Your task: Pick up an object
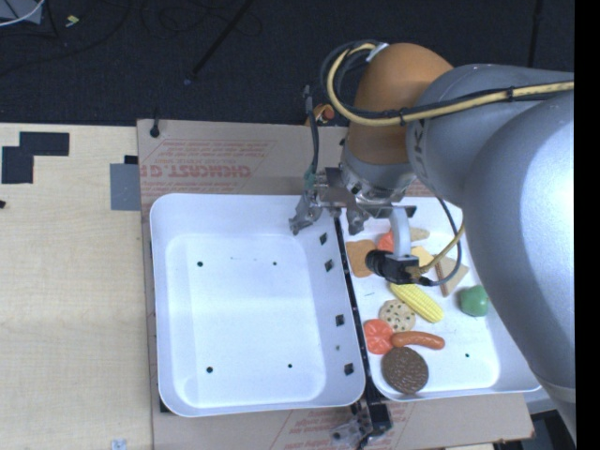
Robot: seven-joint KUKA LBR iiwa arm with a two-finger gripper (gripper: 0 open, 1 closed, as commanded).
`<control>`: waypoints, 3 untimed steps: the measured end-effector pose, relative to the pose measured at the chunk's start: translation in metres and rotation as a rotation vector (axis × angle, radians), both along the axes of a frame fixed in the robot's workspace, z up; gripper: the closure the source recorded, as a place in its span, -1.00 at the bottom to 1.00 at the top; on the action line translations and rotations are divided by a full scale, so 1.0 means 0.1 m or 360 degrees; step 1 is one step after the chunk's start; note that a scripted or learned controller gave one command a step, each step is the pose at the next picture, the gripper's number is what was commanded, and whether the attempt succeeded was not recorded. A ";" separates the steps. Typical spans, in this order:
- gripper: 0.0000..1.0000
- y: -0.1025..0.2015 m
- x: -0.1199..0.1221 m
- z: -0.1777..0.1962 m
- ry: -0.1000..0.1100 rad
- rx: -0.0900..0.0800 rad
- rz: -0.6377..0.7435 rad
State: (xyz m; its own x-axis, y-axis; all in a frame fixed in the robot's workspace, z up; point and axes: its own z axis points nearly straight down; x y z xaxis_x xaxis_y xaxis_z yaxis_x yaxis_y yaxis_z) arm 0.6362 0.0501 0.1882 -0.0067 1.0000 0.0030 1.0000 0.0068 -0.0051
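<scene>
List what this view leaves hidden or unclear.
In the camera view:
- Right bin: its far and right-hand parts lie under the arm.
- Red item: mostly covered by the arm; kind unclear.
- Tan piece: too small to name.
- Print on the cardboard: too blurred to read.

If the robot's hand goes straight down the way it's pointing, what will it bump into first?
The hand would likely hit the rim where the two white bins meet, near the back corner of the left bin. Depth is hard to judge here.
</scene>
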 end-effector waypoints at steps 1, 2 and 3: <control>-1.00 0.55 0.09 0.76 -0.0016 0.0000 -0.0001; 1.00 0.52 0.07 0.81 0.0000 -0.0007 -0.0001; 1.00 0.90 0.08 0.87 -0.0006 -0.0003 -0.0005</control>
State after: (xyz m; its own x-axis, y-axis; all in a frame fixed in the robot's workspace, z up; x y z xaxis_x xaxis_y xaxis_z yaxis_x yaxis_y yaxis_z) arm 0.6437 0.1396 0.2756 -0.0035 1.0000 0.0008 1.0000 0.0035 -0.0014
